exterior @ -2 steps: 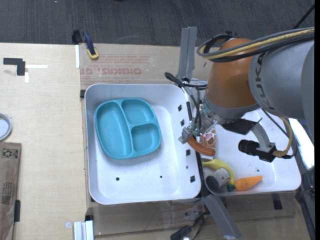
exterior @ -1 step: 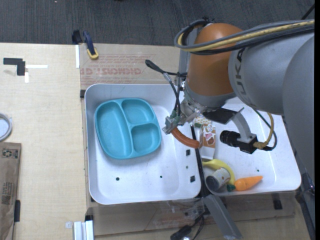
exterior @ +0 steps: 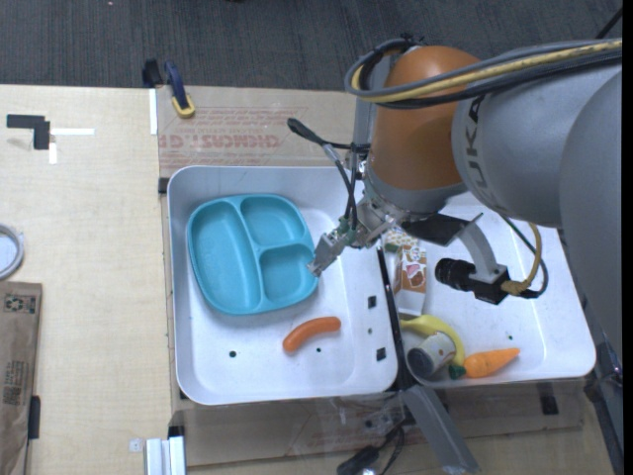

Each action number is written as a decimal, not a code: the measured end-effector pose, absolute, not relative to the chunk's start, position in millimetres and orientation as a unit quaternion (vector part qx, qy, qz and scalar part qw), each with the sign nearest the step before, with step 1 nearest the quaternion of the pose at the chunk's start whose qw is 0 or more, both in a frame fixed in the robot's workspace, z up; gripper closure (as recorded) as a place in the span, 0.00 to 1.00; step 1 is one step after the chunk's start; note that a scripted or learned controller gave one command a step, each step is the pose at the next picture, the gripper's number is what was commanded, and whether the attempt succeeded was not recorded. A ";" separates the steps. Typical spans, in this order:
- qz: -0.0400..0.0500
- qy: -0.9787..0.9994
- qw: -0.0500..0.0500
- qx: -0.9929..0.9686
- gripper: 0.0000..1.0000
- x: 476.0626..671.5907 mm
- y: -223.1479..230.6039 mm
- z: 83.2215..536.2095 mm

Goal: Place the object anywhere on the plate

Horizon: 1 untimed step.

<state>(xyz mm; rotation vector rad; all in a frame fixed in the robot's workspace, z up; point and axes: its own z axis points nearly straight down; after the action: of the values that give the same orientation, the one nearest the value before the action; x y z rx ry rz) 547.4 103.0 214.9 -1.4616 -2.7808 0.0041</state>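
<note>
Two white bins (exterior: 188, 364) sit side by side on a pale surface (exterior: 79, 216). From above, the blue plate (exterior: 247, 255) lies in the left bin, a sausage (exterior: 311, 332) just below it on the bin floor. Beside the plate's right edge hangs the hand (exterior: 331, 248); whether it is spread or pinching, I cannot tell. Its tip is near the rim, so a descent here could clip the plate and shift it.
</note>
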 end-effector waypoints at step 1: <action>0.002 -0.885 0.000 -0.465 1.00 547.9 102.2 222.9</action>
<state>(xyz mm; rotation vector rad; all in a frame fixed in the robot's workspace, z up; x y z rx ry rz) 547.9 102.2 222.9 -1.4602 -2.7817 0.0078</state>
